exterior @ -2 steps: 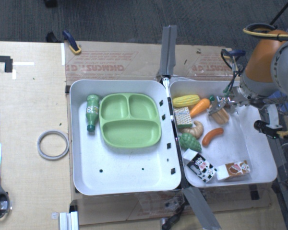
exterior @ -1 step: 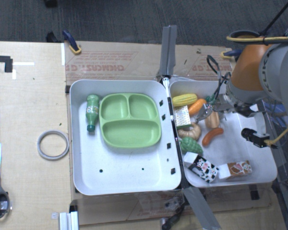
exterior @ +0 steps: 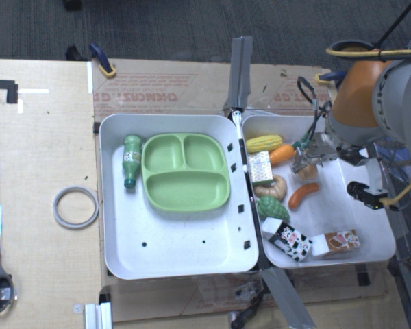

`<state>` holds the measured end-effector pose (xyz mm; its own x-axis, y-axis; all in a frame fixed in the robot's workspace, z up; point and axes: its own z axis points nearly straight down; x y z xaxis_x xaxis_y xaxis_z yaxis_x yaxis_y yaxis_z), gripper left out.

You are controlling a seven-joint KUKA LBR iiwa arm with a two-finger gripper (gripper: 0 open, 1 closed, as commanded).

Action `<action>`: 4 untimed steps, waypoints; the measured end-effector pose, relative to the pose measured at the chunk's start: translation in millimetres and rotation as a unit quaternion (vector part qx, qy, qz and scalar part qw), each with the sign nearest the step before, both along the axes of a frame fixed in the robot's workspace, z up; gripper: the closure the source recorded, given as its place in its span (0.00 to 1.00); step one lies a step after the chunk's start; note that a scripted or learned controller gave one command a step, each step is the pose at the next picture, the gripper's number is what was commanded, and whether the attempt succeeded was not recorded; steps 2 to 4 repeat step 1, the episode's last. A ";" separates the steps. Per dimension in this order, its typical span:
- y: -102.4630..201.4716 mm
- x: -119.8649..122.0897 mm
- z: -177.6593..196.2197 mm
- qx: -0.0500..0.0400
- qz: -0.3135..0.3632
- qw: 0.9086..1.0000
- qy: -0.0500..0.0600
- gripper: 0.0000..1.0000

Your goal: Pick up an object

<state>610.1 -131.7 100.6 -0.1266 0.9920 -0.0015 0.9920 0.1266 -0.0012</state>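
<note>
Gripper (exterior: 307, 162) hangs low in the right bin (exterior: 370, 242), just beside the carrot (exterior: 282, 154) and above the sausage (exterior: 303, 195); nothing shows between its fingers, and their spread cannot be told. Judged best: centre over one item, the carrot being nearest, then descend clear of the corn (exterior: 264, 143) and box (exterior: 261, 168) left of the carrot.

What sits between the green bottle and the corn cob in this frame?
In the camera view, the green divided plate lies between the green bottle and the corn cob, along with the divider where the two bins meet.
</note>
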 end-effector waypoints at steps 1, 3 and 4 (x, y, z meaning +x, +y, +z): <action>68.0 4.1 90.6 0.000 -0.051 0.999 0.000 1.00; 68.0 4.1 90.6 0.000 -0.051 0.999 0.000 1.00; 68.0 4.1 90.6 0.000 -0.051 0.999 0.000 1.00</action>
